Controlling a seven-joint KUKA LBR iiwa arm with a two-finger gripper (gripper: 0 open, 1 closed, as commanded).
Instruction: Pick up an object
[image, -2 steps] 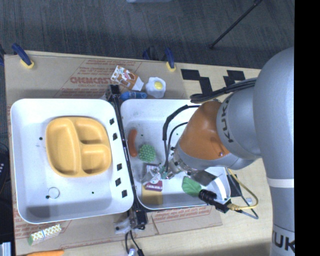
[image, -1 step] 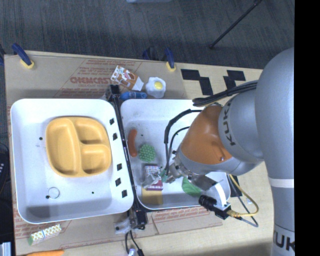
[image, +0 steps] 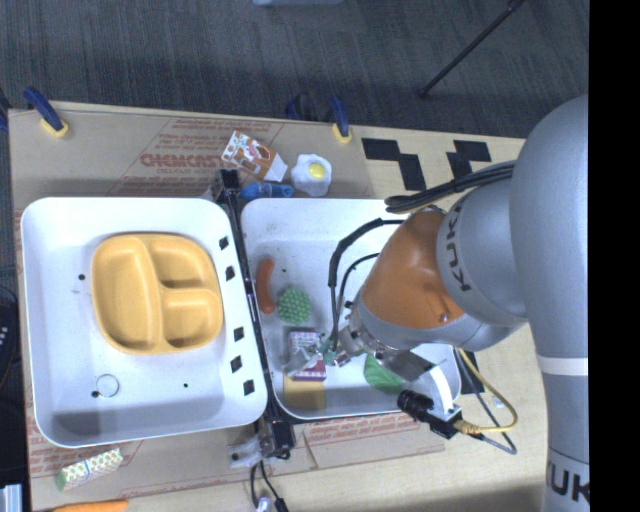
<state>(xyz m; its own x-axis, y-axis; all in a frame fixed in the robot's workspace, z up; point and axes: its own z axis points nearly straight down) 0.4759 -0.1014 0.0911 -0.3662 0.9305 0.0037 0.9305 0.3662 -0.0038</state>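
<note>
Camera view is being taken up on its right by the grey arm (image: 540, 250), whose orange band (image: 410, 275) is being held low over the right bin (image: 300, 215). The jaws (image: 338, 352) are being hidden under the wrist, so whether they are apart or together cannot be told. Just beside the jaws, toward the left bin (image: 40, 300), a small red-and-white packet (image: 305, 345) is lying, with a tan block (image: 304, 392) nearer the bin's front wall. A green knobbly ball (image: 294, 304) and an orange-red sausage shape (image: 265, 283) are lying a little farther from the jaws, toward the back. A green object (image: 380, 374) is being partly covered by the wrist. A yellow divided tray (image: 158, 290) is resting well apart, in the left bin. Nothing is seen lifted.
</note>
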